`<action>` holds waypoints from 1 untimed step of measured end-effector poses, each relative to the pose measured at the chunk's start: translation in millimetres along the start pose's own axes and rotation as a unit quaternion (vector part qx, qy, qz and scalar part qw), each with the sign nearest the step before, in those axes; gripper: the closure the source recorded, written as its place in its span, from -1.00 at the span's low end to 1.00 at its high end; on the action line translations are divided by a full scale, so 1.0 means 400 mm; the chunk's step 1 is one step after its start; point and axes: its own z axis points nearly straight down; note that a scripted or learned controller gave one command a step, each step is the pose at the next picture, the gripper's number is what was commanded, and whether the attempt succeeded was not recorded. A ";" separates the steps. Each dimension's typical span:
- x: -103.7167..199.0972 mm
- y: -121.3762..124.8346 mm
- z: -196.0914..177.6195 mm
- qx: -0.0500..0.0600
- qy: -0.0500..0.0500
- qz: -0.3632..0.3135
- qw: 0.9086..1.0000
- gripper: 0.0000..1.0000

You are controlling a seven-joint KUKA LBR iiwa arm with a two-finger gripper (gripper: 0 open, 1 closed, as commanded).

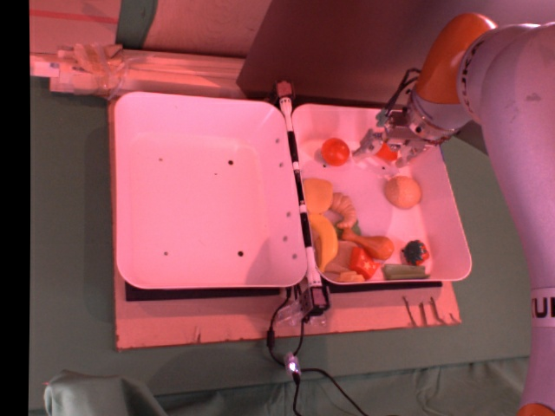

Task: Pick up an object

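In the right bin [451, 232], my gripper [385, 152] hangs over the far part, with a small orange-red piece [387, 153] showing between its fingers. Left of it lies a red ball [335, 152]. A tan round object [402, 191] rests just below the gripper. Along the bin's left side and near edge are a yellow object [316, 193], a beige ridged piece [345, 208], a yellow curved fruit [323, 241], an orange carrot [376, 246], a red pepper [364, 264], a red-and-green item [415, 251] and a green stick [405, 271].
The left bin [204, 189] is beside it, parted by a black-and-white strip [297, 189]. Both bins rest on a cardboard sheet [208, 319]. Cables [295, 362] trail off the near edge. The arm [512, 111] fills the right side.
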 end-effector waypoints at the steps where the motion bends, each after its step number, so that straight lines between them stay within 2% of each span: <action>1: -0.006 0.014 0.038 -0.005 -0.002 -0.001 1.000 -1.00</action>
